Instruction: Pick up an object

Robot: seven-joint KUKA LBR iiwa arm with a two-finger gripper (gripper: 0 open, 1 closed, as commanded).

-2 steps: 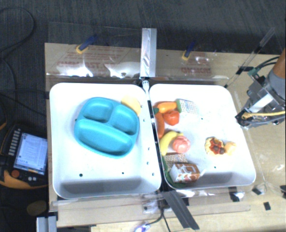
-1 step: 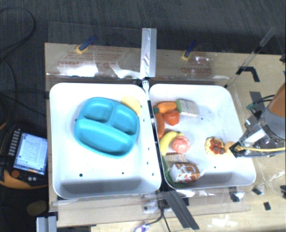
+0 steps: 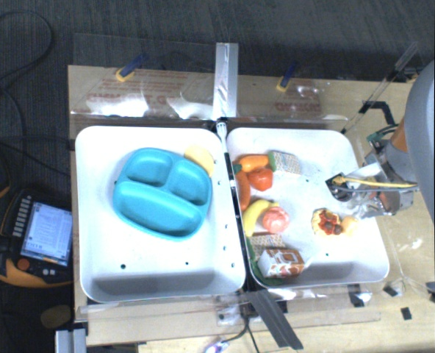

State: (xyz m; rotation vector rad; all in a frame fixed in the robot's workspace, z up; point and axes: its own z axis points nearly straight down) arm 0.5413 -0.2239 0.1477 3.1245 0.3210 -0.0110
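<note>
Toy foods sit in the right-hand white bin, with the robot's jaws hanging over that bin's right side.

On the surface, the left bin holds a blue divided tray, a pale yellow piece touching its upper right corner. In the right bin, clustered near the left wall, are a carrot, a red tomato, a banana, a pink-red round fruit and, nearest the front, a printed carton. A silvery packet lies just beside the carrot. Further right, a small red-and-yellow toy lies apart from the cluster, near the jaws. Whether the jaws are spread or pressed together cannot be told; nothing shows between them. The grey arm enters from the right.
</note>
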